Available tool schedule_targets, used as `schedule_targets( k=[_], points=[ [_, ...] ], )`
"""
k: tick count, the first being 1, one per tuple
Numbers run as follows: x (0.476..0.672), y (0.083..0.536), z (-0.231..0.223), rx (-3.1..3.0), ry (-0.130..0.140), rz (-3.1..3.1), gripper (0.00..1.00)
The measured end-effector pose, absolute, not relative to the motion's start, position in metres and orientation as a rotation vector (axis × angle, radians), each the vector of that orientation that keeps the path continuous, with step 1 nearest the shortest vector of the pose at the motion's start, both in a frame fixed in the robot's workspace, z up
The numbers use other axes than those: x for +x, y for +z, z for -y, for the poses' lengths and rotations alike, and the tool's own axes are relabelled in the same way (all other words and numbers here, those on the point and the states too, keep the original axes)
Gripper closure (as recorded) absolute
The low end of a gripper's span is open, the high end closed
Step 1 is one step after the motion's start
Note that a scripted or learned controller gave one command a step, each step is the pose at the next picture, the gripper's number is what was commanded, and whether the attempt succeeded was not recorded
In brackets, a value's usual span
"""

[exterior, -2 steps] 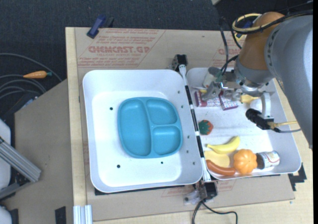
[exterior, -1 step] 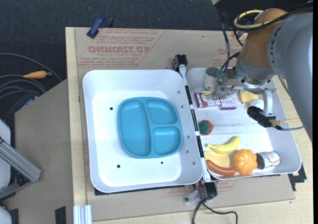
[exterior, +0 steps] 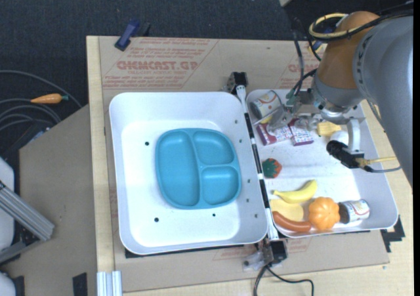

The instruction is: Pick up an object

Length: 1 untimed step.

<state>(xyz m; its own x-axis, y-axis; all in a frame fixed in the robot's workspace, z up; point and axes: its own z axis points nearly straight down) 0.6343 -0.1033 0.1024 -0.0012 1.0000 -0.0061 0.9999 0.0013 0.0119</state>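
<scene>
Lab: bench (exterior: 164, 65) with robot arm (exterior: 387, 52)

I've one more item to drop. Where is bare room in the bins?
Left bin: bare floor all round the blue plate. Right bin is crowded; one small patch between strawberry, banana and packets.

Grey arm (exterior: 388, 58) reaching in from the upper right of the frame, orange band (exterior: 342, 52) bent over above the wrist, claw (exterior: 296, 116) hanging low, angled down-left.
</scene>
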Motion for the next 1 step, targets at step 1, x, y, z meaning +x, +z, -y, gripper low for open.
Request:
schedule_targets(
  k=[1],
  points=[
    [0.6348,0.1128,0.1031,2.209,0.008,-2.214,1.0]
  ],
)
